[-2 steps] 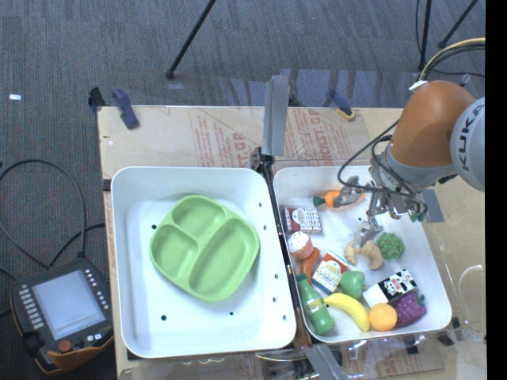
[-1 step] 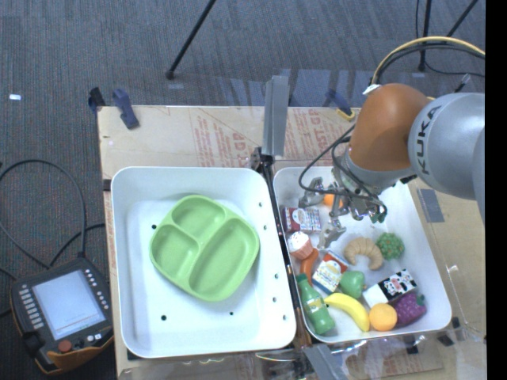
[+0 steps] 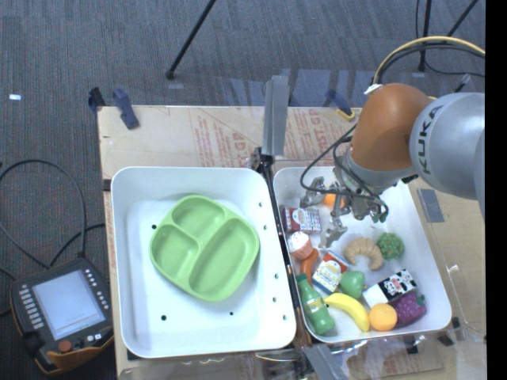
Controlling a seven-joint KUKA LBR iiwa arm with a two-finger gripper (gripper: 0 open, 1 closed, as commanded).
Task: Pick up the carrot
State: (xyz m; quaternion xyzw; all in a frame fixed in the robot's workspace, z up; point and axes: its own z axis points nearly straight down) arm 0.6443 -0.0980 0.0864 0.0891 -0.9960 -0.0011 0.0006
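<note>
1. Two white bins sit side by side on the bench — the left bin [image 3: 127, 291] and the right bin [image 3: 432, 271].
2. The grey arm [image 3: 444, 145] with its orange band reaches in from the right and hangs over the far part of the right bin.
3. The green divided plate [image 3: 204, 246] lies in the middle of the left bin, with three compartments.
4. The gripper [image 3: 342, 212] points down over the far-left part of the right bin; its fingers look spread apart, with nothing between them.
5. The banana [image 3: 348, 307] lies in the near part of the right bin, beside the green bottle [image 3: 317, 311] to its left.
6. The croissant [image 3: 363, 249] rests near the bin's middle, just near-right of the gripper.
7. The broccoli [image 3: 390, 245] sits right of the croissant.
8. The orange [image 3: 383, 317] lies at the near edge, just beside the purple grapes [image 3: 408, 307].
9. The carrot [image 3: 310, 261] — an orange piece by the bin's left wall — lies near and left of the gripper, partly covered by neighbouring items; the fingers are not touching it.
</note>
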